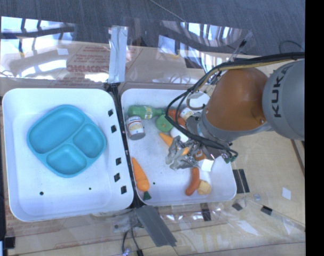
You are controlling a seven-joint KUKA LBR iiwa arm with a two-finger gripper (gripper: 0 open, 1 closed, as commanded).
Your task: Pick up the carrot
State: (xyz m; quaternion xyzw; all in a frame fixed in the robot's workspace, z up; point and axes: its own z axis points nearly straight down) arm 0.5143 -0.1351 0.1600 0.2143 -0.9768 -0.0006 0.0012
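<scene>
Nothing lifted yet, I judge.
My metal two-finger tool (178, 156) hovers mid-bin, grip state unclear; the orange green-topped carrot (141, 176) lies untouched by the left wall.

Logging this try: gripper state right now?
Gripper: low in the right bin, among the toy food; open or shut cannot be told. The carrot lies apart from it, by the bin's left wall.
</scene>
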